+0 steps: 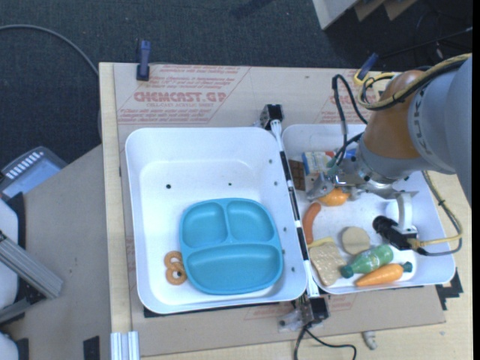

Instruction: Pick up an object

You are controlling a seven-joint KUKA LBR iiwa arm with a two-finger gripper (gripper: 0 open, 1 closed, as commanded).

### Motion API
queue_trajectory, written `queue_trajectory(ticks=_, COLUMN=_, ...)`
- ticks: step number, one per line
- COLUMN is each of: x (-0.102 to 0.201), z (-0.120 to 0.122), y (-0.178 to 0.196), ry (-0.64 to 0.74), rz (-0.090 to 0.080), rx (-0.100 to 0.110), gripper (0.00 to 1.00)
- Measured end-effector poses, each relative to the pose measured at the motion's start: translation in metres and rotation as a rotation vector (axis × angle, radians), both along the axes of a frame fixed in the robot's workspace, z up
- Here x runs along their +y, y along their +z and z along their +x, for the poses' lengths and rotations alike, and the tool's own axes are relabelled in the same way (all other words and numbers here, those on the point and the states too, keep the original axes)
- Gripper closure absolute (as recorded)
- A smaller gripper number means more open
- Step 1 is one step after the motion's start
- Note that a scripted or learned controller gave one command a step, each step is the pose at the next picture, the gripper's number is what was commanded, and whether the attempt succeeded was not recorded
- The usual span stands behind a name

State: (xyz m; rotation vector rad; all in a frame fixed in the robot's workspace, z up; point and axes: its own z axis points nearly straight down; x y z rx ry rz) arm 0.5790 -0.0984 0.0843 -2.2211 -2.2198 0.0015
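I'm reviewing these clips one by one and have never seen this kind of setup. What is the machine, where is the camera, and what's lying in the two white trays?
There is one camera, fixed above a bench and looking down at a slant. The grey and orange shape on the right is a robot arm reaching in from that side. Its gripper is low over the right bin, near the bin's back left part, but its tip is too hidden to tell whether anything is held.

The left bin holds a blue divided plate and a small pretzel beside the plate's left edge.

The right bin holds toy food: an orange piece just below the gripper, a sausage, a slice of bread, a round cookie, a green bottle and a carrot.
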Motion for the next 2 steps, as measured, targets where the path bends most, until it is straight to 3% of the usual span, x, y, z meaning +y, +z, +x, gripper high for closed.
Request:
queue_trajectory(ticks=1, x=0.001, z=0.0, y=0.01, ry=0.0, rz=0.0, rx=-0.001, gripper=1.0)
queue_trajectory(ticks=2, x=0.077, z=-0.028, y=0.117, ry=0.002, rz=0.001, rx=-0.002, gripper=1.0)
